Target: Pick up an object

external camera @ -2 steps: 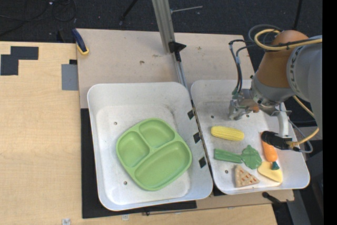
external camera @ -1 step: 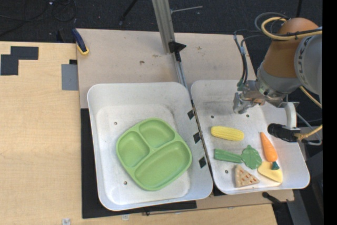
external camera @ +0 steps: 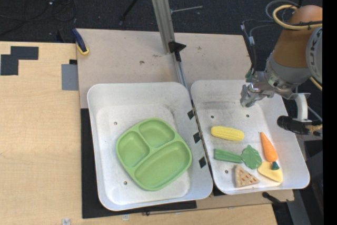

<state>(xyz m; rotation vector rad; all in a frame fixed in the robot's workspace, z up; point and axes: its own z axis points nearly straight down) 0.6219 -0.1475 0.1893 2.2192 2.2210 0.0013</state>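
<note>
Camera view: pincer (external camera: 248,98) hovers over right bin (external camera: 295,179); grip state unclear, corn (external camera: 227,134) untouched, nothing picked up yet.

Light is even and fairly bright from overhead. The white bins (external camera: 105,113) glare mildly, washing out their floors. Shadows are soft and short, seen under the tray (external camera: 154,154) and at the bin rims. The top of the frame falls dark. Focus is slightly soft throughout, with coarse, grainy detail.
</note>
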